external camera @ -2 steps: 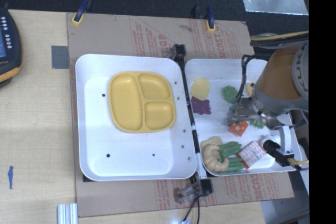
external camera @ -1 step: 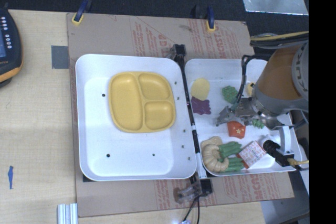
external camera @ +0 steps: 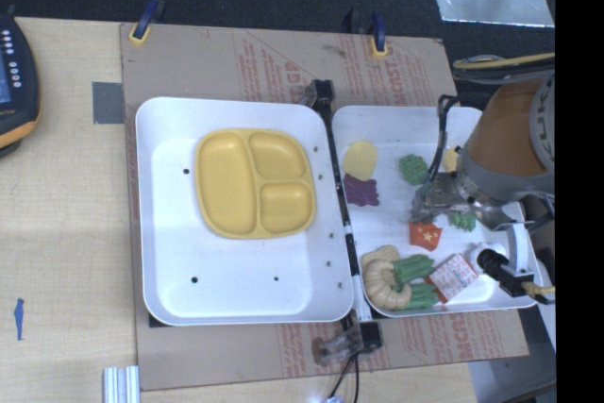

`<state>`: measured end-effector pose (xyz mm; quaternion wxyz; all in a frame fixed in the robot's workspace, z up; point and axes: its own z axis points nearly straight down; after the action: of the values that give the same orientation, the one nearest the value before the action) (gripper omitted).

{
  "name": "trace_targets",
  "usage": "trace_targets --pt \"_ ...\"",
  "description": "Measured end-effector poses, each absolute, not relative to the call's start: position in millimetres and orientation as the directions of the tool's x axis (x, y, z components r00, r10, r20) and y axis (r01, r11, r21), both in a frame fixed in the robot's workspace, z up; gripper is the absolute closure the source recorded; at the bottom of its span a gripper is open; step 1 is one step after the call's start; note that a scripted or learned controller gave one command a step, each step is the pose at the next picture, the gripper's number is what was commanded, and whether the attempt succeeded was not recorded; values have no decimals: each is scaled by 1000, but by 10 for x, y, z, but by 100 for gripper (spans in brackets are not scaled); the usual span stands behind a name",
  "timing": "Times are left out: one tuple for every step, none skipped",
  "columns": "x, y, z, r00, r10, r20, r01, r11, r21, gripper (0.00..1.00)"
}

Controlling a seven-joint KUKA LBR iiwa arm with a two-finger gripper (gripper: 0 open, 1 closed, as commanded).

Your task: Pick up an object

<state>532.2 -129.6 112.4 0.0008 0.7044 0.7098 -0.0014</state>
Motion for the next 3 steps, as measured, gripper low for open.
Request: trace_targets --pt "5321 -1295 1120 -9 1000 -3 1000 9 -1 0" --pt "5100 -1259 904 -4 1000 2 1000 4 -8 0" --pt "5112 -1273 1020 -3 1000 1 1000 3 -5 100"
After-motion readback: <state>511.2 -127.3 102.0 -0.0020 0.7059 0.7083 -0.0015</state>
